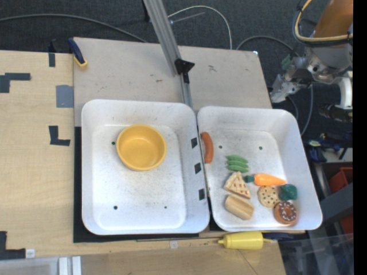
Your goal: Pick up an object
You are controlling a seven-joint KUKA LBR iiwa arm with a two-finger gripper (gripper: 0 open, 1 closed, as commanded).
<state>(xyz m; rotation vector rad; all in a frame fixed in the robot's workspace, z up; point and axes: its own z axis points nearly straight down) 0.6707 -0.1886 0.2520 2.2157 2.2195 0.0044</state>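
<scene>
1. Nearest the camera, a yellow mustard bottle (243, 240) lies on its side on the table (34, 153), just outside the front rim of the right bin (292, 125).
2. Most of the pickable things sit in that right bin, clustered toward its front right corner: a pizza slice (237, 185), a bread roll (238, 207), a cookie (267, 196), a chocolate donut (285, 212), a carrot (268, 180), a teal piece (288, 191) and a green pea pod (237, 163).
3. A sausage (207, 146) lies apart from them, along the bin's left wall.
4. In the left bin (92, 211) stands a single yellow bowl (141, 146), upright, toward the back left.
5. At the upper right the arm (335, 7) is parked well apart from both bins, off the table's corner. Its claw (284, 82) is too small and cluttered to read, so I cannot tell its state; nothing shows in it.
6. My judgement: the task is at its start, with the approach not yet begun and nothing lifted.
7. The next move calls for swinging the arm in over the right bin and choosing a target. The sausage or the pea pod looks easiest, since each has free space around it; the corner cluster is touching or nearly so, and a descent there risks nudging neighbours.
</scene>
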